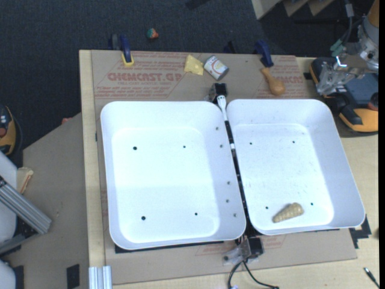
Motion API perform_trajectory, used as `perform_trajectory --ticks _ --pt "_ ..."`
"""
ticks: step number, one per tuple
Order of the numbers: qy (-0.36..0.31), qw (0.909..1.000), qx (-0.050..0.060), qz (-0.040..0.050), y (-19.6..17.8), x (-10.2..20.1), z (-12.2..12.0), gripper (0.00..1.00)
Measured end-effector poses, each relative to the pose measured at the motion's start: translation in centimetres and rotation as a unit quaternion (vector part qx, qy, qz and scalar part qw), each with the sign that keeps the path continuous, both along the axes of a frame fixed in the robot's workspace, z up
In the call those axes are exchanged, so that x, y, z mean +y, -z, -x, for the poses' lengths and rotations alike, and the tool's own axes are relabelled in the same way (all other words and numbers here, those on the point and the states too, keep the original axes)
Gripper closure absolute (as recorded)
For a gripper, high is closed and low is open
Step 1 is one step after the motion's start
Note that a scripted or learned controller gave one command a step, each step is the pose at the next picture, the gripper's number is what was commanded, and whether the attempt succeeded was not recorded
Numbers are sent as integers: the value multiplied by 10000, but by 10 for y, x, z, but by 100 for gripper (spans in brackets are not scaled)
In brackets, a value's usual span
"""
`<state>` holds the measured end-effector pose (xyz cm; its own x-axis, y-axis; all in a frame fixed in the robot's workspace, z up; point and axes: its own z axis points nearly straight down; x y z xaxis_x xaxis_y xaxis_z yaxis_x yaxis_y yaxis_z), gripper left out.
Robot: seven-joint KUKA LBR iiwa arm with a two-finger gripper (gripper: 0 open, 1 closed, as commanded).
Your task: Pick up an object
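1. Lying on its side in the right bin [337, 155], close to the near wall: tan cone-shaped object [288, 212]
2. Left bin [111, 161] sits just beside it, rims touching
3. Gripper [332, 76] is at far right, beyond the right bin and well apart from the cone; whether it is wide or narrow, cannot tell
4. Beyond the bins on the board: yellow scrap [194, 65], small box [216, 67]

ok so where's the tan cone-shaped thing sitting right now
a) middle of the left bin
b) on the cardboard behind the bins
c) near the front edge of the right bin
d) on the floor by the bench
c: the tan cone-shaped object lies on the floor of the right bin, close to its near rim, apart from the walls.
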<state>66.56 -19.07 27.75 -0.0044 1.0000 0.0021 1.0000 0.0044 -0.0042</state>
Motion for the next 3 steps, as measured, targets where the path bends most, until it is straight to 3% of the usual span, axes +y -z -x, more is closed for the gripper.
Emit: perform_trajectory --ticks 1,2,3 --pt "44 10000 -72 40 -97 -36 48 100" --pt "-26 10000 13 -14 -10 75 23 100" --pt "11 10000 -77 20 -102 83 37 100"
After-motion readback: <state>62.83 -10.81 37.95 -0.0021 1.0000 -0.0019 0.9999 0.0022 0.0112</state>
